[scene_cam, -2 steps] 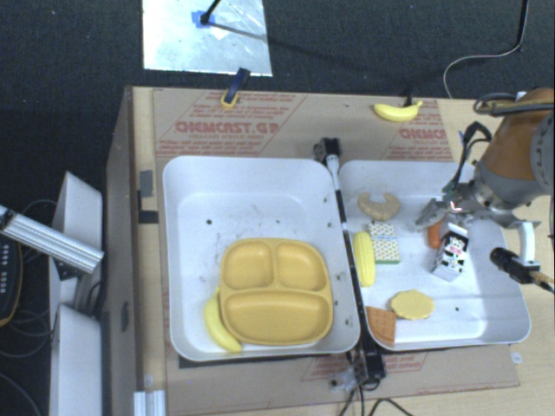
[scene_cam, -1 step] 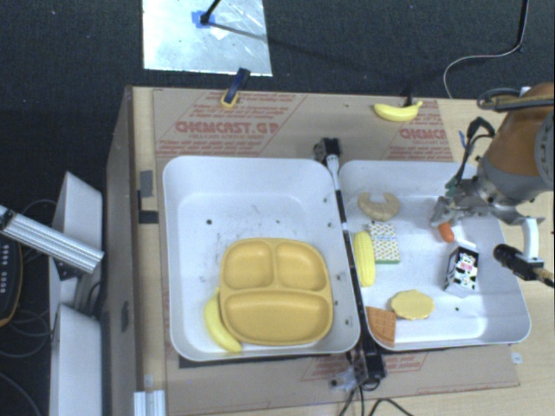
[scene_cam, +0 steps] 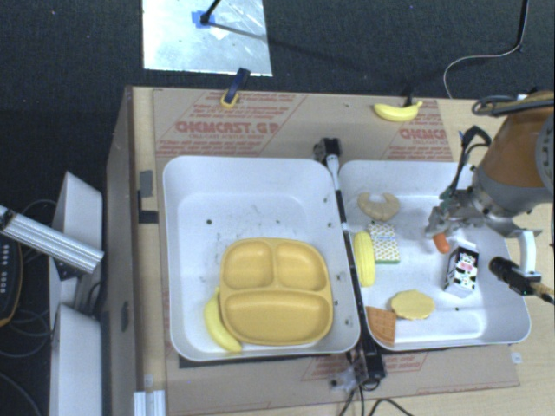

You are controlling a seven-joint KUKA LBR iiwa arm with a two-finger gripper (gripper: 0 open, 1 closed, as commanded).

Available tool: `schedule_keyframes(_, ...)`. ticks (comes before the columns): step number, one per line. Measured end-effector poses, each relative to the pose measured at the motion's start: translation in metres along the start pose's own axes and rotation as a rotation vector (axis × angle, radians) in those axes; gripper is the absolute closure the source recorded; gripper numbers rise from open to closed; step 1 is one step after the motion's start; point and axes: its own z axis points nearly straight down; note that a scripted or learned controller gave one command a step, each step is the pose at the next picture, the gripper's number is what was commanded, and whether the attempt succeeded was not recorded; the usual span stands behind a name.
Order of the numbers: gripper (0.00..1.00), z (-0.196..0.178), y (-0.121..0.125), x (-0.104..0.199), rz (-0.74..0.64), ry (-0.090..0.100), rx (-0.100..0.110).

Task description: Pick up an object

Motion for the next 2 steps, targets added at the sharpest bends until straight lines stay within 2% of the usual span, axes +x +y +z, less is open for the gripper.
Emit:
schedule_keyframes(1, 1.00, -0.038, -0.018, 0.061, -0.002, 0.001, 0.001)
schedule_keyframes(2, 1.00, -0.093, -0.079, 0.117, -0.001, 0.002, 0.001)
